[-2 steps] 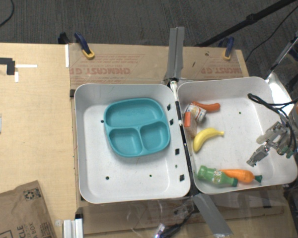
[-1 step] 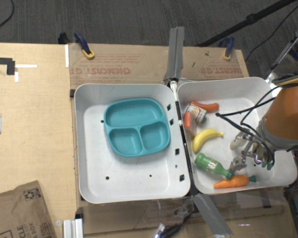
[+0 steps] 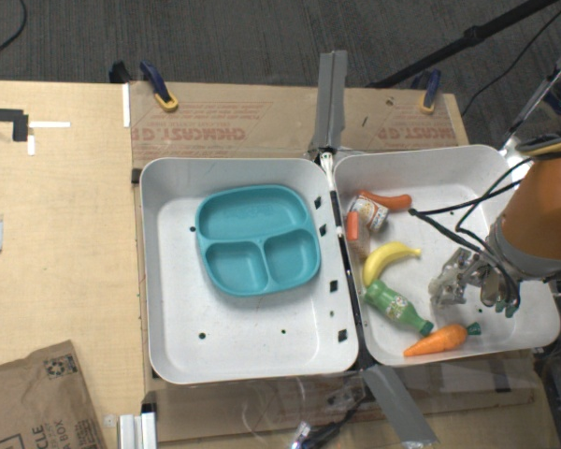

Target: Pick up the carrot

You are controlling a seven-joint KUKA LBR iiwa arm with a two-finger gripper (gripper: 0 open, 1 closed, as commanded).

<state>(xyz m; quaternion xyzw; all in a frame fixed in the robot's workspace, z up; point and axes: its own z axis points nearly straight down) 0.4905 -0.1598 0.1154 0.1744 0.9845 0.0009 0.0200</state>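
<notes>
My gripper (image 3: pixel 453 283) hangs low in the right bin (image 3: pixel 505 171), at the lower right of the frame; I cannot tell how it is set, and nothing shows in its grasp. The carrot (image 3: pixel 437 340) lies just below it, near the bin's lower edge. Left of me are a green bottle (image 3: pixel 397 307) and a banana (image 3: pixel 388 258), with a small can (image 3: pixel 369 211) higher up. The left bin (image 3: pixel 159 279) carries a teal divided tray (image 3: pixel 258 239).
</notes>
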